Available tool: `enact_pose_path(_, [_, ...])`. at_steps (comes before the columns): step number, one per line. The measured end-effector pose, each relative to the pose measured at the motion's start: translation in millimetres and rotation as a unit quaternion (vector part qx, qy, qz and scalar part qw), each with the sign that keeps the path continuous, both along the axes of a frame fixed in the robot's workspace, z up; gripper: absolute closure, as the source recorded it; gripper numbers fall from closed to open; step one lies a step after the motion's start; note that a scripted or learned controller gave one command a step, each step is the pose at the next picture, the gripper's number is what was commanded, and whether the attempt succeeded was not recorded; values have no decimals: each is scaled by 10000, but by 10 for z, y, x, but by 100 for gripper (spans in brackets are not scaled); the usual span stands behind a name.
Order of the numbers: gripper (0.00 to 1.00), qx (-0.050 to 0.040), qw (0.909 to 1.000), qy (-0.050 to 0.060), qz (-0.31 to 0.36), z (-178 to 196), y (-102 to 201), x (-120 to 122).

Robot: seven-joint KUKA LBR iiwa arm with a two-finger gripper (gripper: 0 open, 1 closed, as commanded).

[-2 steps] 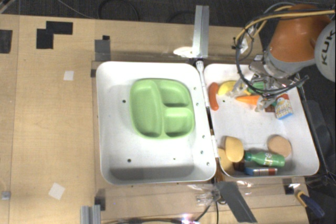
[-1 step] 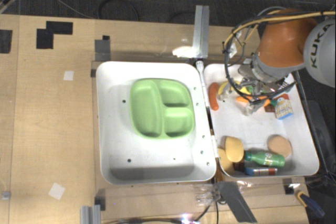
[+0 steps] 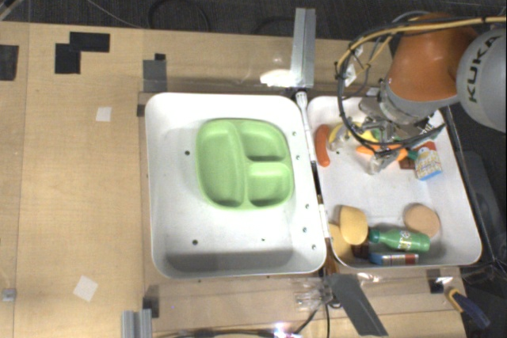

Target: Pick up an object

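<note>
My gripper [image 3: 380,157] is low in the upper part of the right bin [image 3: 455,206], under the orange wrist band. It hangs over a small cluster of an orange piece [image 3: 366,151] and a yellow piece [image 3: 339,134], which it partly hides. A red sausage [image 3: 322,146] lies to its left by the bin wall. A small blue and white carton [image 3: 428,163] sits just to its right. Along the front of the bin lie a tan bun [image 3: 353,224], a brown round piece [image 3: 421,219], a green bottle [image 3: 398,240] and a red and blue item [image 3: 394,257].
The left bin [image 3: 170,194] holds a green divided plate [image 3: 242,162]. A metal post [image 3: 303,47] stands behind the wall between the bins. Cables loop around the wrist above the right bin.
</note>
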State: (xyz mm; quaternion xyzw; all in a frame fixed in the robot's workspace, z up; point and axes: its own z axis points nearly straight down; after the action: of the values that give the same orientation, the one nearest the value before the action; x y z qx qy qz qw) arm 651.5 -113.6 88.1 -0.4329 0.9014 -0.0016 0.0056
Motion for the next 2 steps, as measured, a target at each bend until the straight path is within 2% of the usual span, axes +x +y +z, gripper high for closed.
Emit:
enact_pose_path(1, [100, 21, 10000, -81, -4, 144, 26, 49])
enact_pose_path(2, [100, -28, 9905, -8, 1372, 1174, -556, -155])
